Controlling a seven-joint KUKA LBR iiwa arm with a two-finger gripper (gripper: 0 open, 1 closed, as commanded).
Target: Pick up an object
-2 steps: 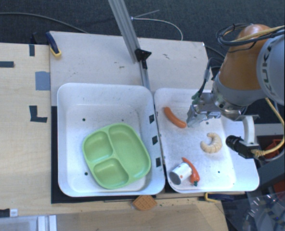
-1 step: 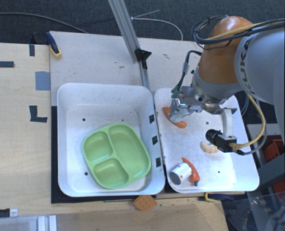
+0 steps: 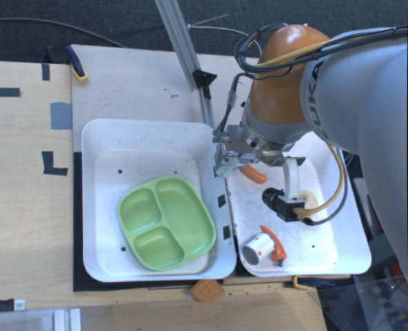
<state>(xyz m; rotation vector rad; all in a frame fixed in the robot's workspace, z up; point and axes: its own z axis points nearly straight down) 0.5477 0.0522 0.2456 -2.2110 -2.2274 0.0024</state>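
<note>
Over the near-left corner of the right bin, close to the wall it shares with the left bin, the gripper hangs low beneath the arm's orange band. Its metal body blocks the tips from this slanted angle, so I cannot tell how they stand, and nothing can be seen between them. Just beside it to the right lies an orange carrot-like piece, seemingly on the bin floor. Farther right sits a black fitting with a yellowish cable looping from it. Toward the near edge of that bin, a small white cup lies on its side, touching a red-orange pepper. Across the wall, a green divided plate rests in the left bin. A round brown cookie lies on the bench just outside both bins.
</note>
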